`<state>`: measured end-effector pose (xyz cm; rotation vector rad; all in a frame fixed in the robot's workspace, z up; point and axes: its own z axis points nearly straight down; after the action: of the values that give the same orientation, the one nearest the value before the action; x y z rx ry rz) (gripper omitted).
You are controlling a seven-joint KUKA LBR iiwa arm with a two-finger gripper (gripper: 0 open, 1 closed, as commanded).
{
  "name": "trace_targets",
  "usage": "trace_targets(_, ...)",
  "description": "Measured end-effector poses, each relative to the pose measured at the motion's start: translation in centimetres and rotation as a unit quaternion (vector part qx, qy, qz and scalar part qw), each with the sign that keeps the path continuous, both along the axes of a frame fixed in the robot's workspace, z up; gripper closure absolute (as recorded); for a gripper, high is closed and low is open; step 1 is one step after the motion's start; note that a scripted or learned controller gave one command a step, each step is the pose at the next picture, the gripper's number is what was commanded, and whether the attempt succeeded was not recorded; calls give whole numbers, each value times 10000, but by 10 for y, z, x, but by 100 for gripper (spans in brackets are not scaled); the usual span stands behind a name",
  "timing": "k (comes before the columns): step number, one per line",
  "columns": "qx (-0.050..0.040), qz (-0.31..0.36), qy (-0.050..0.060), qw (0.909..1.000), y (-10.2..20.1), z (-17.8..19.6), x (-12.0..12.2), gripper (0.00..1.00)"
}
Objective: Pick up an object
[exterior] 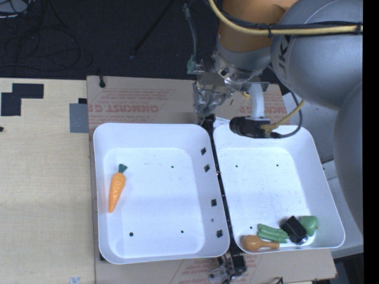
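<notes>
While the gripper (208, 102) hangs above the far rim where the two bins meet, nothing lies under it.
Grip: hidden in shadow; whether it is spread or closed cannot be told.
Carrot (116, 187): left bin (148, 136), near its left wall, down and left of the gripper, long axis running roughly near-to-far, leafy end far.
Other candidates: orange gourd (259, 243), green pod (272, 233), black block (294, 229), clustered in the right bin's (320, 158) near corner.
Surfaces: smooth, glossy moulded plastic; carrot tapered.
</notes>
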<state>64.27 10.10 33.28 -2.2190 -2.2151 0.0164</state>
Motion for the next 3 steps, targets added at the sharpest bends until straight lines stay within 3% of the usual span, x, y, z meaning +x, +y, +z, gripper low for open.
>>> trace_targets(1,38,46,-128,9999,70,155,1,100)
trace_targets(2,30,48,-70,10000,147,208,0,100)
trace_targets(3,-19,-29,25,10000,64,82,1,100)
